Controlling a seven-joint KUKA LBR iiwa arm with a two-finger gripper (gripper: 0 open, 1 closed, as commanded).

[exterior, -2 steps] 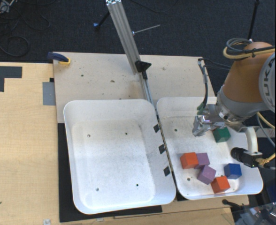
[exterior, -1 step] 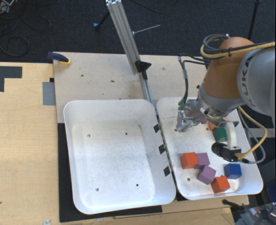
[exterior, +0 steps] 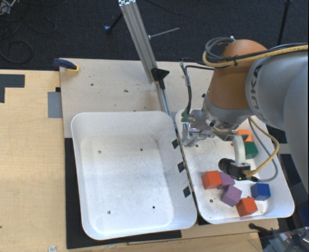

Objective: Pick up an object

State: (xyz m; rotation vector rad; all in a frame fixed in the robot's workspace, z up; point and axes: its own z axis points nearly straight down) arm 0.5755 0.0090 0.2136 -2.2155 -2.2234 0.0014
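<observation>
Wrist bulk hides part of the right bin (exterior: 280, 206); hand (exterior: 192, 135) state unclear.

My arm (exterior: 280, 88) looks bulky and grey, with a rounded orange band (exterior: 237, 51), black cables (exterior: 217, 49) looped above it, and a metallic gripper (exterior: 195, 133) mount.

No legible text, label or number on anything.
</observation>
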